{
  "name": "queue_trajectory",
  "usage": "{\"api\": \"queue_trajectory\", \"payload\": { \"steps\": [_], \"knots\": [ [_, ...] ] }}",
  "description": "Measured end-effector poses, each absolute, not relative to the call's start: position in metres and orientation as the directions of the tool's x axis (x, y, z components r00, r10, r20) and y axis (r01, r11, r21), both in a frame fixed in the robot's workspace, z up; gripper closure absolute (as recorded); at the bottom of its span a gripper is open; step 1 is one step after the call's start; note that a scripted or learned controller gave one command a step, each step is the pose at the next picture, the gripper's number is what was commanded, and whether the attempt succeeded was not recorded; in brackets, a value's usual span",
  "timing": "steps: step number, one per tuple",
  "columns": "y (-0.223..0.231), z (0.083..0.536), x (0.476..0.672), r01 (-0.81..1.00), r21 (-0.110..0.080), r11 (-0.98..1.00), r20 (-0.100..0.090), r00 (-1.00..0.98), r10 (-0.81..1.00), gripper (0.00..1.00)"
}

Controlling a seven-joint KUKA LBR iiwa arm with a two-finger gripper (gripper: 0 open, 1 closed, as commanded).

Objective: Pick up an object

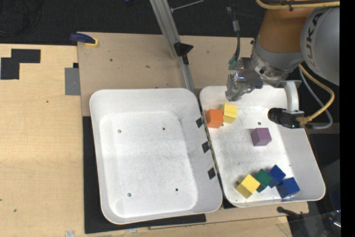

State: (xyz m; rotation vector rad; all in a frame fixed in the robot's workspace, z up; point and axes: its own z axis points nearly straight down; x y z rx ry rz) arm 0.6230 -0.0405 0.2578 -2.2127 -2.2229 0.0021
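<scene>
Nearest the camera, at about five o'clock in the scene, a tight cluster of blocks sits in the near corner of the right bin (310,172): a yellow block (248,185), a green block (263,179) touching it, and two blue blocks (283,181) pressed in behind. At nine o'clock from them lies the left bin (147,152), a shallow white tray. Toward the middle of the right bin a purple block (260,136) stands alone, well apart from the cluster. At the bin's far left, around eleven o'clock from the purple block, an orange block (214,117) and a second, smaller yellow cube (230,113) sit touching each other, the orange one hard against the bin's wall.

The grey arm with its orange band reaches in from two o'clock. Its gripper (237,90) hangs just above the small yellow cube; from where I stand I cannot tell whether it is released or clenched, and nothing is visibly held.

If the yellow cube is the target, the risk I judge is crowding: the orange neighbour touches it, so a descending finger could land on top of either block or shove both against the wall, and the cube could twist out of the grasp
</scene>
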Motion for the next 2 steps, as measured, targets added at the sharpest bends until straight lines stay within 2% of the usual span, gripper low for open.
{"api": "queue_trajectory", "payload": {
  "steps": [1,2],
  "knots": [
    [0.018,0.255,0.617,1.0,-0.005,0.005,0.002,-0.005,1.0,1.0],
    [0.075,0.232,0.608,1.0,-0.007,0.005,0.002,-0.005,1.0,1.0]
  ]
}}
